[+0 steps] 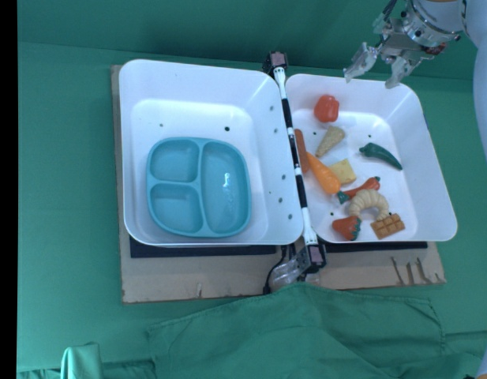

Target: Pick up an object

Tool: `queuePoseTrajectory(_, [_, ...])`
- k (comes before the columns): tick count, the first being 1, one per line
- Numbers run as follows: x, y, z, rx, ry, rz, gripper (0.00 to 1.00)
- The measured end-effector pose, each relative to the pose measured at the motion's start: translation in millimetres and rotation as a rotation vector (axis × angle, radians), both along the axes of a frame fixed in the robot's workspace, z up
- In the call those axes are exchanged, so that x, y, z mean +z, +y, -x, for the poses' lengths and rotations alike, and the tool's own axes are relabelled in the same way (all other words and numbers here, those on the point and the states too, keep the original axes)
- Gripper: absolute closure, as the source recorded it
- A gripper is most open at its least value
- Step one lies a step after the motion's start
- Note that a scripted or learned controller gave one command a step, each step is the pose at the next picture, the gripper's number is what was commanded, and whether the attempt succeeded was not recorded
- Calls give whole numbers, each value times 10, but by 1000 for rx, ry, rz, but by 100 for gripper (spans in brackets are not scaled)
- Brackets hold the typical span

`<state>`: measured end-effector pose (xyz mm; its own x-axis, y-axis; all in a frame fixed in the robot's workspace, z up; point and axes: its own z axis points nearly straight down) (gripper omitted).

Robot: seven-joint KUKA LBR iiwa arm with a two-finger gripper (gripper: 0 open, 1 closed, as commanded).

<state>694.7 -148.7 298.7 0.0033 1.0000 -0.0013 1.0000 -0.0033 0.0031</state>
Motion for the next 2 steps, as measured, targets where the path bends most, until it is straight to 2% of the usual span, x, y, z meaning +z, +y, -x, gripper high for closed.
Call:
queuePoseTrajectory(1, [145,-3,-10,-1,-7,2,100])
queuePoseTrajectory(2, [288,-14,-18,-4,-13,6,100])
